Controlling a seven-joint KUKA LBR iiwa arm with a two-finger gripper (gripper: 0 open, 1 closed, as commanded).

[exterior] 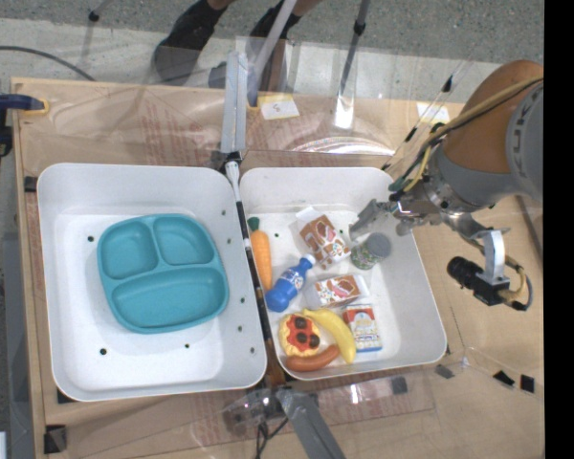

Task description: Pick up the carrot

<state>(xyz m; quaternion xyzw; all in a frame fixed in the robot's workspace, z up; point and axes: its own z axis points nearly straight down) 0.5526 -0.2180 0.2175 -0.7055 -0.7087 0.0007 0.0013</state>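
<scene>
The carrot (260, 258) is seen lying ungrasped at the right bin's (427, 299) left wall, well apart from the pincer (371, 229), whose state cannot be told, so an approach leftward and down is judged needed.

Bench (134, 127) with 2 white bins (77, 199)

The arm (512, 132) is grey with an orange band above the wrist; yellow and black cables run beside the metal gripper (371, 229).
</scene>
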